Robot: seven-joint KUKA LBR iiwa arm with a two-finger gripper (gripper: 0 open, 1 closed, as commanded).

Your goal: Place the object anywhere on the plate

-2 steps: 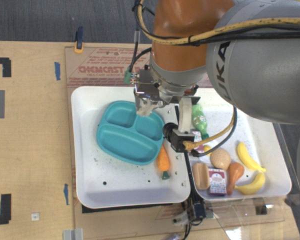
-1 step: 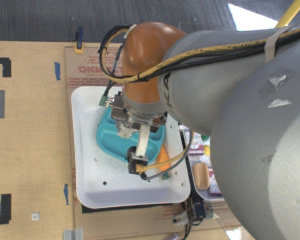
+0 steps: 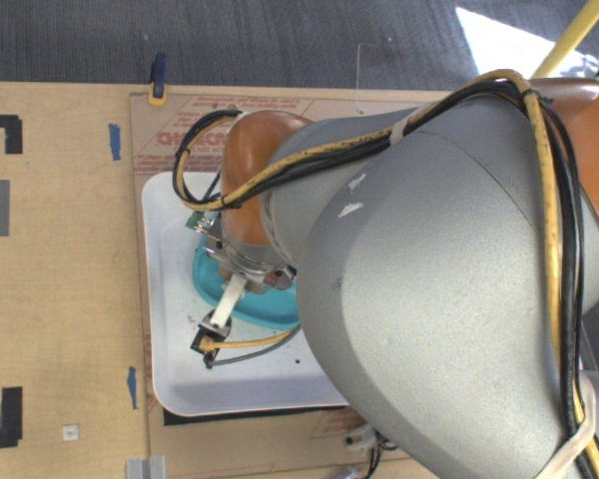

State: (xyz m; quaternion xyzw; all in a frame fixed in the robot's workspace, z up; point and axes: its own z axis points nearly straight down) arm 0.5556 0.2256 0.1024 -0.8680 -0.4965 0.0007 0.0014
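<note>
A teal plate (image 3: 265,311) lies in the middle of the left white bin (image 3: 168,307); I see only its left and front parts. The grey arm with its orange band (image 3: 255,153) reaches in from the right and covers the rest of the plate. My gripper (image 3: 242,263) hangs straight down over the plate's left half, seen from above and mostly hidden under the wrist. The arm hides whatever sits under or between its fingers.
The arm's big grey body (image 3: 449,287) covers the right half of the view. The brown bench (image 3: 60,267) to the left bears black corner marks and blue tape strips. A small orange and blue clamp (image 3: 158,78) sits at the board's far edge.
</note>
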